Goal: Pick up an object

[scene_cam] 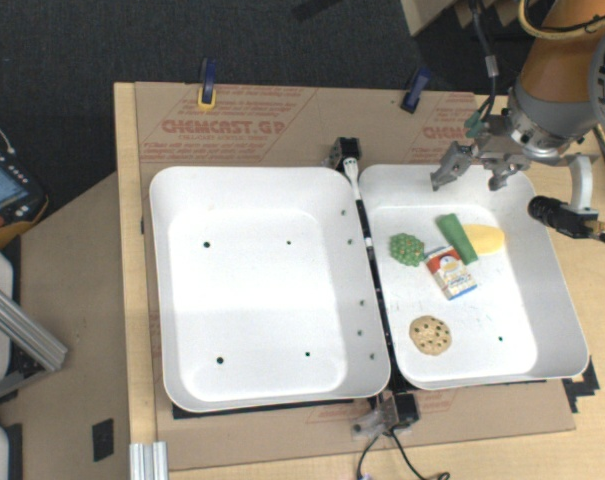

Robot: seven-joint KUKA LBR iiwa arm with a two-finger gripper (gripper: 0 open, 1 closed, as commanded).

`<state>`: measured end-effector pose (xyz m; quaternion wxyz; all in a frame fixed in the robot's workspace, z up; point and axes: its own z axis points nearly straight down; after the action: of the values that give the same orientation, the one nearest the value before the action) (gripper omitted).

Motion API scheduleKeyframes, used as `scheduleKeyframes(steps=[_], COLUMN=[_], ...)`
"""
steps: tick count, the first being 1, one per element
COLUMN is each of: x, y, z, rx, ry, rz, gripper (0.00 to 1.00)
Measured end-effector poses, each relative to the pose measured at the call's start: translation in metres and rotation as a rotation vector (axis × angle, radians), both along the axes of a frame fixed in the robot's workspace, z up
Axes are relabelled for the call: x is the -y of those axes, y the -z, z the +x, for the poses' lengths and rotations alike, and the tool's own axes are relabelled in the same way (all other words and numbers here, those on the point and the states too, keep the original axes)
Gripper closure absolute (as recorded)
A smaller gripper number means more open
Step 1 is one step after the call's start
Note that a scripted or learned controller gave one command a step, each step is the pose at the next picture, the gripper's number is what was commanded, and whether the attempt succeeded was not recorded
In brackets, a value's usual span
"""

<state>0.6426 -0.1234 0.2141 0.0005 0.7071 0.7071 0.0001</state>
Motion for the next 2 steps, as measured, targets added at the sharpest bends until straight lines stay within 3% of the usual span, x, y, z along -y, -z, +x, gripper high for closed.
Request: scheduleKeyframes(steps=[1,2], x=[0.034,0.058], y=[0.070,-0.023], z=[-0.082,0.002], rx=[-0.014,0.015], ry=[0.006,-0.003], rz=[0.002,-0.006], gripper=[0.00,0.00])
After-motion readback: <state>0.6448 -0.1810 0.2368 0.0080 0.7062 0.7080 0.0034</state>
